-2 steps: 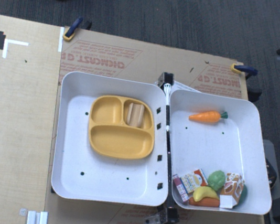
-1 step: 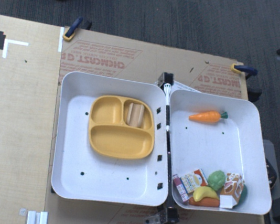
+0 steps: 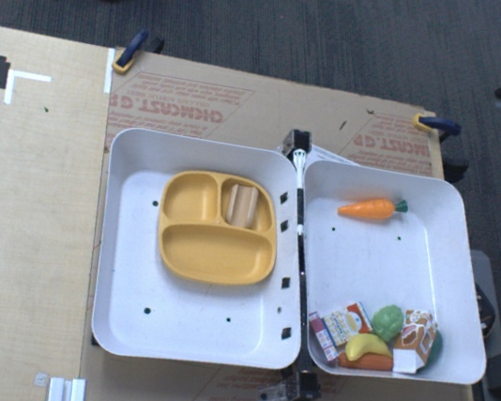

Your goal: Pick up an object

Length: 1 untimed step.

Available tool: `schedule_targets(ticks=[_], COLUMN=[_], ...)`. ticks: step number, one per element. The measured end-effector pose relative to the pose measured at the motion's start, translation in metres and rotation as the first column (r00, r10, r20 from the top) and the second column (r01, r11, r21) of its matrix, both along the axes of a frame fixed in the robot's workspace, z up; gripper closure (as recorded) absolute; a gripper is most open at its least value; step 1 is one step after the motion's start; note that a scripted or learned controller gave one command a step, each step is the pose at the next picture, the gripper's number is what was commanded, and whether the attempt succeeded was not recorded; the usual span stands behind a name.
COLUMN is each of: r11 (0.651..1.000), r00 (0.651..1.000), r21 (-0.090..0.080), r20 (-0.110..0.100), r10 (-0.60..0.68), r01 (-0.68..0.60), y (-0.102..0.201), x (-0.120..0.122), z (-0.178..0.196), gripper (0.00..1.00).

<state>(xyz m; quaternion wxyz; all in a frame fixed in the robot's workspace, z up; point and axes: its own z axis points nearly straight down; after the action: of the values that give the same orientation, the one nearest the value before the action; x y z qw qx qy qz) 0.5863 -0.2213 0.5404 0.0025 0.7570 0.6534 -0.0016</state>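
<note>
Camera view, two bins (image 3: 117, 315), one tray (image 3: 213, 255), one carrot (image 3: 368, 208)

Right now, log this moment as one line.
left bin: yellow tray, wooden block in its top right compartment | right bin: carrot apart, toy food pile in near corner

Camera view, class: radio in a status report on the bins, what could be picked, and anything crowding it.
Carrot lies alone, upper right bin. Other toys piled in its near corner. Yellow tray in left bin, wooden block in one compartment.
</note>
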Motion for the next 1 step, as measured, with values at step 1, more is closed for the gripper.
schedule_targets(ticks=[1], r11=[1.000], r00=[1.000], r21=[-0.002], r20=[0.001], r10=[0.003], r01=[-0.003], y=[0.0001], x=[0.0011], z=[0.0089], gripper=[1.00])
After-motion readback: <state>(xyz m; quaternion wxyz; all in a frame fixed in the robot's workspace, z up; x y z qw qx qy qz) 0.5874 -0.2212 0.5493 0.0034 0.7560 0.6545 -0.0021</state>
